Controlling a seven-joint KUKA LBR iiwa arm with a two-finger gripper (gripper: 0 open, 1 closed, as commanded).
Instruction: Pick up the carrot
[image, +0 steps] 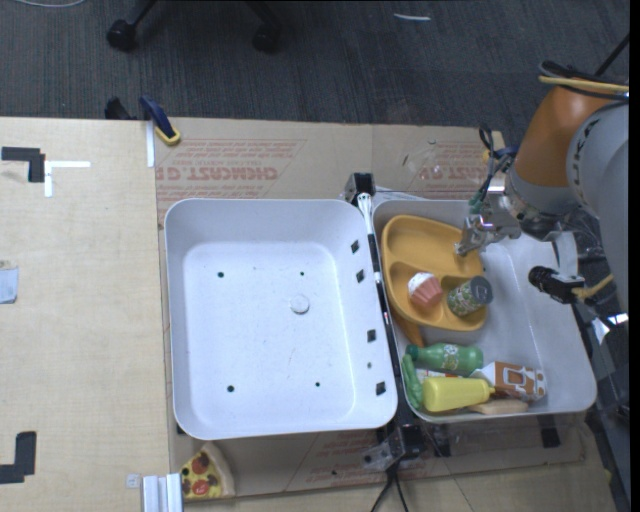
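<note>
**Inspector A:** Position of the gripper (468, 243)?

**Inspector B:** Over the far right rim of the yellow bowl (400, 232), in the right bin (560, 340). Whether it is released or clenched cannot be told from this angle. Nothing is seen in its grasp.

**A:** And the carrot?

**B:** Judged to be the thin orange sliver (505, 407) well below the yellow bowl, at the bin's near wall. It is mostly hidden under a yellow bottle (455, 392) and an orange-and-white carton (518, 380), so the identification is tentative.

**A:** Bearing from the gripper?

**B:** Toward the near edge of the view and slightly right, on the opposite side of the yellow bowl. A can (468, 296) in the bowl and a green bottle (448, 357) just below the bowl lie along the way. The carrot's long axis appears to run left to right, along the near wall.

**A:** Implication?

**B:** In my judgement, the approach must travel the bin's length, and the crowding neighbours risk a wrong or blocked grasp.

**A:** Legible markings?

**B:** Red print on the cardboard (240, 170) above the bowl, upside down; not reliably readable. The carton's pattern is too small to read.
</note>
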